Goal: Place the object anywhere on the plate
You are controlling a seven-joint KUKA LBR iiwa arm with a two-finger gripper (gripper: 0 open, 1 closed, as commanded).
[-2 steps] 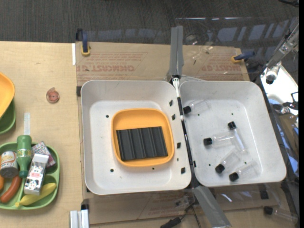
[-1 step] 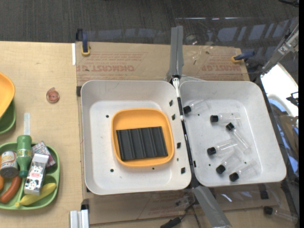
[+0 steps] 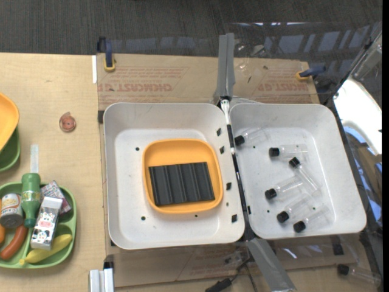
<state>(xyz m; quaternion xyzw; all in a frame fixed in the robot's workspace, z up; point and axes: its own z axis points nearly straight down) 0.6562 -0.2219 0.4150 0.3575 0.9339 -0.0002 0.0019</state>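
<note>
An orange-yellow plate [image 3: 182,149] lies in the middle of the left white bin [image 3: 121,181]. On the plate rests a dark grey ribbed rectangular block [image 3: 182,183], flat and slightly turned. The right white bin [image 3: 331,139] holds several clear vials with black caps, scattered: one near its left wall [image 3: 249,139], one in the middle [image 3: 281,190], one near the front [image 3: 309,222].
A green tray [image 3: 64,248] with toy food and a small bottle sits on the wooden table at the far left, below an orange bowl [image 3: 6,123]. A small pink disc [image 3: 67,122] lies on the table. Cardboard [image 3: 158,81] lies under the bins.
</note>
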